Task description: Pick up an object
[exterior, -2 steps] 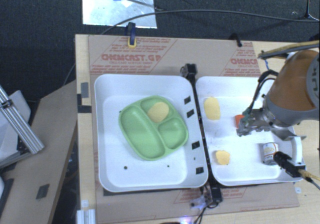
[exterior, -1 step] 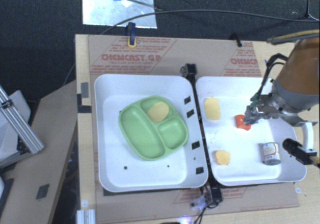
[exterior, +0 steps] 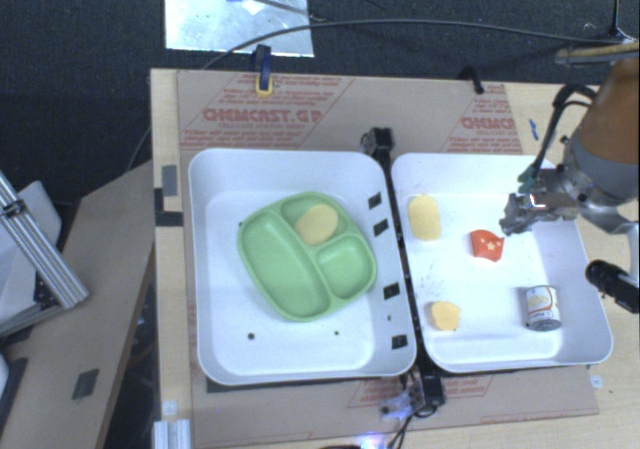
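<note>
Camera view from above: the pincer [exterior: 517, 212] is hovering over the right bin [exterior: 570, 352], whether released or clenched I cannot tell, just beside a red object [exterior: 486, 245]. Yellow pieces [exterior: 425, 217] and a small can [exterior: 541, 308] are lying nearby; a green tray [exterior: 290, 282] is sitting in the left bin [exterior: 215, 327].

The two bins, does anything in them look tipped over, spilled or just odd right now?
Nothing looks spilled or damaged. The green divided plate sits askew in the left bin, holding one yellowish piece. In the right bin, the small can stands upright, and the red item lies beside the pincer.
</note>
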